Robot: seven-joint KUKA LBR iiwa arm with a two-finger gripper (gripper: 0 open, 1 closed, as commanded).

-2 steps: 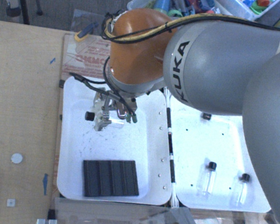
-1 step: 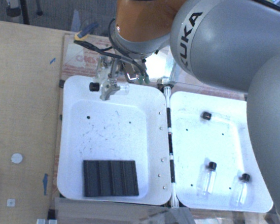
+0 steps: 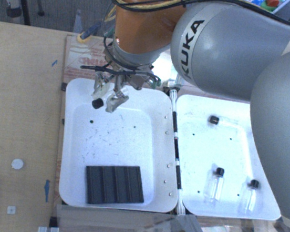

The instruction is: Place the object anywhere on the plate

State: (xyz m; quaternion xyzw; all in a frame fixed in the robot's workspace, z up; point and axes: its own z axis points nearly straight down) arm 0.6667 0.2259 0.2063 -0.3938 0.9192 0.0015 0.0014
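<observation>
We take the object to be one of three small clear bottles with black caps in the right-hand bin [image 3: 235, 151]: one bottle [image 3: 213, 119] near the far wall, a second bottle [image 3: 215, 185] and a third bottle [image 3: 251, 197] near the front. The dark ribbed plate [image 3: 115, 184] lies at the front of the left-hand bin [image 3: 74, 130]. The tool [image 3: 111, 100] hangs over that bin's far end, well apart from the plate, and we cannot tell whether it carries anything. We judge the risks to be an empty trip, or a bottle rolling off the ribs if dropped from high up.
</observation>
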